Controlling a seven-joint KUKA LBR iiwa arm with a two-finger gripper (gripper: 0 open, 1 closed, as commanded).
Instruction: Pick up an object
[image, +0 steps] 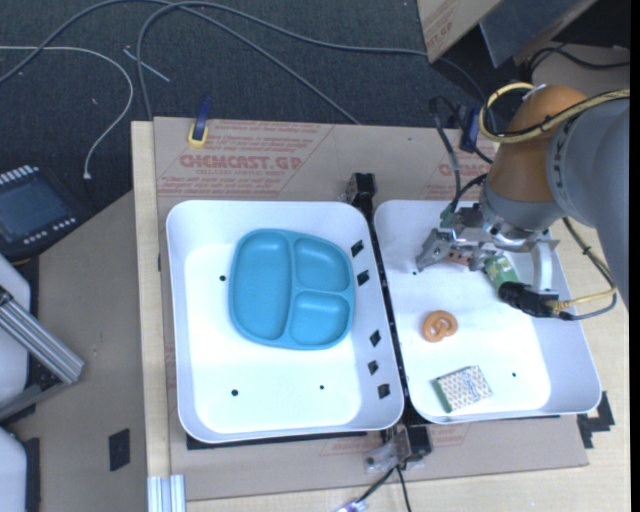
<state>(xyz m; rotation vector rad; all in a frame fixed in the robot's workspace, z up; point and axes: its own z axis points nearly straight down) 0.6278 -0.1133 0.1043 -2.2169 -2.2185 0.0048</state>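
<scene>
My gripper (462, 250) hangs low over the far part of the right bin (560, 345), under the grey arm with its orange band. A small green object (498, 268) lies just to its right, partly hidden by the wrist. An orange pretzel-shaped piece (438, 326) rests in the middle of that bin, nearer the camera than the gripper and apart from it. A speckled flat packet (463, 387) lies by the bin's front edge.
The left bin (200, 360) holds a blue divided plate (291, 288). A black divider with clips (372, 300) runs between the bins. Cables trail from the arm along the right bin's right side (560, 300).
</scene>
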